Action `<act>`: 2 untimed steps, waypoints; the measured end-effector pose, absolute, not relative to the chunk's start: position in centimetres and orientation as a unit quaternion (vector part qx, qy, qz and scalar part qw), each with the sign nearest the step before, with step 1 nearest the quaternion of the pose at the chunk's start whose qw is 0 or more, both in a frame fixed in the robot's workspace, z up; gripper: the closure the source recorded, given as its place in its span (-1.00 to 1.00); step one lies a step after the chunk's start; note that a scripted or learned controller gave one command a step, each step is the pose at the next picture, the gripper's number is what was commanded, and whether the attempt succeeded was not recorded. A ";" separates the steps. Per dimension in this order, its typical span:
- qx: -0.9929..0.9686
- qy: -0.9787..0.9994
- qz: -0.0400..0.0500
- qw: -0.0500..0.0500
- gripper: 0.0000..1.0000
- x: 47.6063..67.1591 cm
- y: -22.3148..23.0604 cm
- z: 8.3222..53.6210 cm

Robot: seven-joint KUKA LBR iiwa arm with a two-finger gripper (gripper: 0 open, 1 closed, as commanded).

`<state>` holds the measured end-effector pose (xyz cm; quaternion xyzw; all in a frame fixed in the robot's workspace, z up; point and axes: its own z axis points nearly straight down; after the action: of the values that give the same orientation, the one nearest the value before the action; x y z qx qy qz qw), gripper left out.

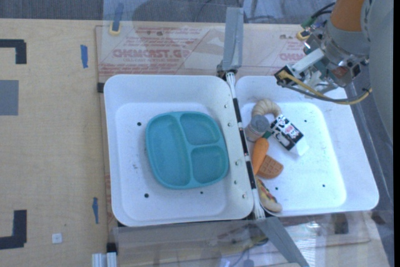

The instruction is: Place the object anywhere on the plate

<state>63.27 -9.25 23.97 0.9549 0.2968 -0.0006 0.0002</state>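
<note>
You have the teal plate lying flat in the middle of the left bin, its three compartments facing up. The loose things crowd the left side of the right bin: a pale curved bread piece, a grey can touching it, a black-and-white carton just beside, an orange carrot against a waffle-like wedge, and a tan piece at the left wall

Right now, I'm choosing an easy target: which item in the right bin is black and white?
The carton, rightmost in the cluster, just right of the grey can. The other items are beige, grey or orange.
</note>
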 end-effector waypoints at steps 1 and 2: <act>0.959 0.284 -0.002 -0.001 1.00 65.4 -16.3 16.3; 0.993 0.117 0.000 0.000 1.00 65.9 -11.0 22.1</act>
<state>65.94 -10.98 22.11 0.9931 0.1170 0.0000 0.0000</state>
